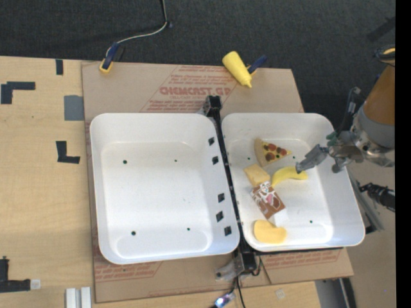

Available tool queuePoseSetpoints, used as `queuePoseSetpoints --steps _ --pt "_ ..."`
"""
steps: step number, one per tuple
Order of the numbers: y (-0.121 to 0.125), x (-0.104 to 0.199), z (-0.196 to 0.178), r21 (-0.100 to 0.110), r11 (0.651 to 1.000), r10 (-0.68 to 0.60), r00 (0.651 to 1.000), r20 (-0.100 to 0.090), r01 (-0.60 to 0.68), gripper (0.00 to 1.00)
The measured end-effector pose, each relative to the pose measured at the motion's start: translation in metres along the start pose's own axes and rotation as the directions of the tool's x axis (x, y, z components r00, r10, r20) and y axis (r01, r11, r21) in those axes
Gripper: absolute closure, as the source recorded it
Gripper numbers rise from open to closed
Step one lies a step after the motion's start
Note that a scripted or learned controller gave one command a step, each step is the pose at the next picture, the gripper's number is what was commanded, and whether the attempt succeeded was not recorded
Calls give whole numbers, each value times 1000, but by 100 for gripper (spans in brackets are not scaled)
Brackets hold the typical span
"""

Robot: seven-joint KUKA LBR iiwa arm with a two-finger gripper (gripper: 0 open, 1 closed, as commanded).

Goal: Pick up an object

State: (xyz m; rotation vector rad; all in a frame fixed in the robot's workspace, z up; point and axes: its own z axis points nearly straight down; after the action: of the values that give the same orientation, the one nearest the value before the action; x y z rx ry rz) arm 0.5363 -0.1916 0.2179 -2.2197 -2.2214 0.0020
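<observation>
low in the frame, the front edge of a flat brown cardboard sheet point(302, 268) with faded red printing lies under two shallow white bins. both bins are smooth, glossy plastic with rounded corners, and they sit side by side, joined along a dark seam with small black clips. the left bin point(154, 185) has a plain white floor marked by a few small dark dots.

the right bin point(334, 230) holds the loose items. nearest the bottom of the frame is a rounded, soft-looking yellow lump point(269, 232) by the front wall. just above it lies a flat packet point(268, 199) with a brown and white printed face, tilted, and its top corner touches a pale yellow cheese-like block point(256, 174). to the right of that block a curved yellow banana point(289, 175), smooth and matte, lies on the bin floor. higher still is a tan pizza-slice wedge point(271, 151) with red spots.

the gripper point(300, 166) comes in from the right edge, grey metal below a grey and orange arm point(379, 108). its dark tip sits at the right end of the banana, touching or just over it; one cannot tell whether the fingers are wide or narrow, nor whether anything is between them.

farther up, on the cardboard beyond the bins, lies a yellow tapered bottle-like thing point(237, 68) with a blue piece beside it. at upper left a thin cable point(144, 36) runs to a yellow and blue clamp point(109, 59). dark carpet fills the top.
</observation>
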Motion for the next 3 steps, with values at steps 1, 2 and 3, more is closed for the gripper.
queuePoseSetpoints --steps 1,2,3 --pt "-18 36 103 1 1000 1 1000 -3 -1 0" --pt "16 33 120 -9 1000 1 1000 1 -1 0" --pt "137 -33 131 -10 1000 -3 1000 3 3 0"
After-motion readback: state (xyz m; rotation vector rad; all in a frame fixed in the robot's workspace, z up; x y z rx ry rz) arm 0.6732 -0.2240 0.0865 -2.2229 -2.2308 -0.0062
